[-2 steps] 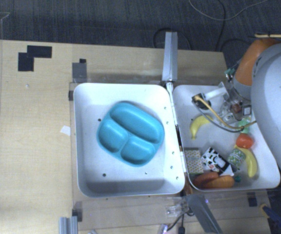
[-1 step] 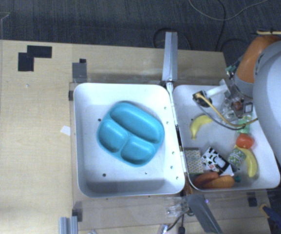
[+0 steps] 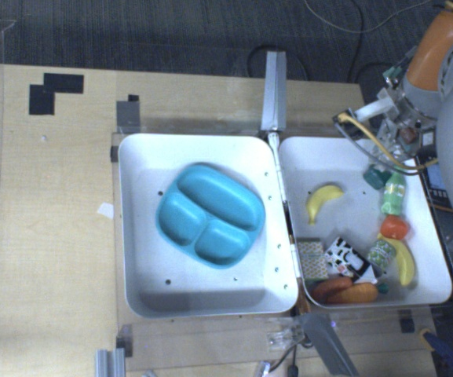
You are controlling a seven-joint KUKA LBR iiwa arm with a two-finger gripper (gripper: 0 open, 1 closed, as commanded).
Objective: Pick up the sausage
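Sausage is found lying along the near wall of the right bin, close to its left corner, crowded by a patterned packet just behind it. A banana lies to its right. The gripper is held high over the far end of this bin, well apart from the sausage; whether it is open cannot be told. Nothing is seen grasped. The approach is judged not yet begun.
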